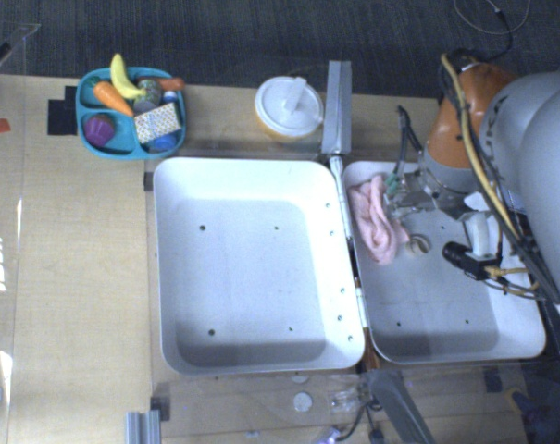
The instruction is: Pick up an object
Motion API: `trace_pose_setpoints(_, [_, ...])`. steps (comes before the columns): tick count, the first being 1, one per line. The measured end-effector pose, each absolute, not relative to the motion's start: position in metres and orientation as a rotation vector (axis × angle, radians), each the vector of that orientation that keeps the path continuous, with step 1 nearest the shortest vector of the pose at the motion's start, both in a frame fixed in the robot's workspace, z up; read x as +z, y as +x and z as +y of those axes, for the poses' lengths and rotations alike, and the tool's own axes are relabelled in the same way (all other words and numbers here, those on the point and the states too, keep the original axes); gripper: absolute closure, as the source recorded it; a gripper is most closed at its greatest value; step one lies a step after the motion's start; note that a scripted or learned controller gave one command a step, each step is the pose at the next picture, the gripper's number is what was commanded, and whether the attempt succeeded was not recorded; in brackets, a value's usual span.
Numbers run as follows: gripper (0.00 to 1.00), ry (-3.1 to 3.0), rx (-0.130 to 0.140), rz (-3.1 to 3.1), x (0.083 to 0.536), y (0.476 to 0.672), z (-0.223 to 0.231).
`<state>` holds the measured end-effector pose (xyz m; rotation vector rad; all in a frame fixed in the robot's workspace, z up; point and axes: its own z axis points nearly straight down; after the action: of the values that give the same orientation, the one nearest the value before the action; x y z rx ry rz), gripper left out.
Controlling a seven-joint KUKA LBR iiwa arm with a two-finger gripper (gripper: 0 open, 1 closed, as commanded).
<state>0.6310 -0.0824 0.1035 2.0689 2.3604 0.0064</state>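
In the right bin [465, 331] the pink cloth [374, 218] lies crumpled by the left wall, just beside the gripper [407, 195], whose grip is too cluttered with cables to make out, the grey arm [529, 146] bent low above it.

arm [539, 146] cut off right, jaws' state unclear

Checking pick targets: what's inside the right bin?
In the right bin, a pink cloth lies crumpled against the left wall near the far corner. The gripper hangs just beside it. The arm covers the bin's far right part, so anything there is hidden.
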Motion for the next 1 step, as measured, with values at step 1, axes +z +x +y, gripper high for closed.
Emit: trace_pose_setpoints(1, [0.00, 2.069, 0.005, 2.359, 0.1035, 0.6309, -0.0832])
